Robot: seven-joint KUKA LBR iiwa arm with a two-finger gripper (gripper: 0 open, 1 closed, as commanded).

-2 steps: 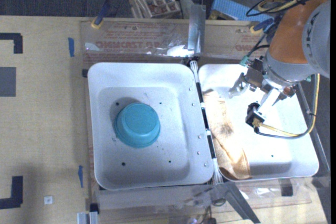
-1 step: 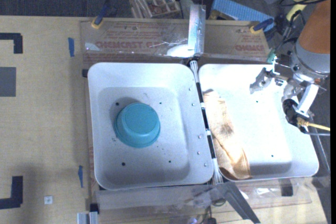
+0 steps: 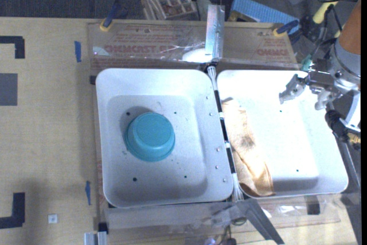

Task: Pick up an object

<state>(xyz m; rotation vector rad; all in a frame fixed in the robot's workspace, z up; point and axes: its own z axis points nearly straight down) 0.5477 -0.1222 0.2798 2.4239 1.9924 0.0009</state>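
while the gripper [image 3: 305,93] hangs over the upper right corner of the right bin [image 3: 298,181], its two fingers stand spread apart with nothing between them. a tan cloth [image 3: 246,149] lies crumpled along that bin's left wall, well apart from the claw, and a blue bowl [image 3: 150,136] sits upside down in the left bin [image 3: 114,89].

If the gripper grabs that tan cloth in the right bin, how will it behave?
The tan cloth lies crumpled along the right bin's left wall, so it is probably floppy and would drape and dangle. It looks thin, likely light. A pinch may catch just one fold.
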